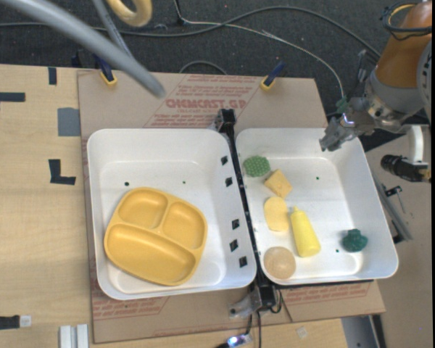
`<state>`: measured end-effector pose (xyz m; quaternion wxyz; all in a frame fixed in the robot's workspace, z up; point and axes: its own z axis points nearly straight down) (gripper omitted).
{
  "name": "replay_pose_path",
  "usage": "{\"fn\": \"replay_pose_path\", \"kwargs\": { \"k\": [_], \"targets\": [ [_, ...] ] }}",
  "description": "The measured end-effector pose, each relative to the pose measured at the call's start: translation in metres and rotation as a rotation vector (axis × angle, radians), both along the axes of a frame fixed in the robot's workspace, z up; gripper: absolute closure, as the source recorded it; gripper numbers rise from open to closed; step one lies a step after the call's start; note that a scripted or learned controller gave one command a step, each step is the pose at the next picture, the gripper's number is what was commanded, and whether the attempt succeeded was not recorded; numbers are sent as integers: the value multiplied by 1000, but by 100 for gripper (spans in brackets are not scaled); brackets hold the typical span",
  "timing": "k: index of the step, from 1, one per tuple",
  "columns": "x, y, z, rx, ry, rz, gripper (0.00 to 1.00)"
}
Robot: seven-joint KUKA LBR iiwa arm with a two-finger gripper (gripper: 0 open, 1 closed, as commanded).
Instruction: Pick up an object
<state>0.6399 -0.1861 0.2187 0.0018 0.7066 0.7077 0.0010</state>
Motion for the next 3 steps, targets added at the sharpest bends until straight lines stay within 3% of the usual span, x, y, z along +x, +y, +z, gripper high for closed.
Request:
{"fn": "replay_pose_path", "kwargs": {
  "k": [3],
  "targets": [
    [-65, 153, 0, 3, 8, 4, 100]
  ]
}}
